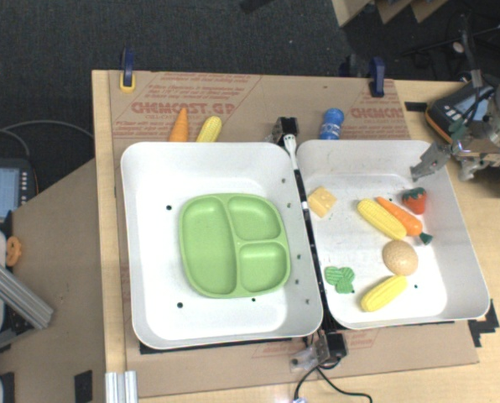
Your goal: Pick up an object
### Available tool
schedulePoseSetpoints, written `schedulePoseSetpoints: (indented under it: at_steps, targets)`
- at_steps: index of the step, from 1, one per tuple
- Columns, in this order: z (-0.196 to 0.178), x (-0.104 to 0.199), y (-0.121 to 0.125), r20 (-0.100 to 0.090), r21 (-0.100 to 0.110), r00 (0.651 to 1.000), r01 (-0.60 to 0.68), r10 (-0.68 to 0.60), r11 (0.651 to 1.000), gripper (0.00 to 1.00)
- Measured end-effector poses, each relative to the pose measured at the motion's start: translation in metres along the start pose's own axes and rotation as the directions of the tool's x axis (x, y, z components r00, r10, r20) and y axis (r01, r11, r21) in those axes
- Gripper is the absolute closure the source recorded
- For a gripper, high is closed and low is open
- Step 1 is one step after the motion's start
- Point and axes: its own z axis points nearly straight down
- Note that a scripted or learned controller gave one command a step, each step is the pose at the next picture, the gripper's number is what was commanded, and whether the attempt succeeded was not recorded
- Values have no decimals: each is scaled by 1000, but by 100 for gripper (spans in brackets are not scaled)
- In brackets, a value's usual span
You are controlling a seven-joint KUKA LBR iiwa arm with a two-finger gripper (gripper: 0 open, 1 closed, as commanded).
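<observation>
1. We see two white bins, the left bin [149, 225] and the right bin [460, 267], in smooth plastic with a soft sheen.
2. The green divided plate [233, 243] looks like matt plastic.
3. The toy foods, such as the corn cob [382, 293] and carrot [398, 215], appear smooth, slightly glossy plastic.
4. The bench board [233, 99] looks like matt brown printed paper.
</observation>
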Motion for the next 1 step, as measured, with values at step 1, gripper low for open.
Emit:
schedulePoseSetpoints:
  at_steps: [1]
  targets:
    - [94, 3, -18, -3, 10, 1000, -1, 1, 1000, 0]
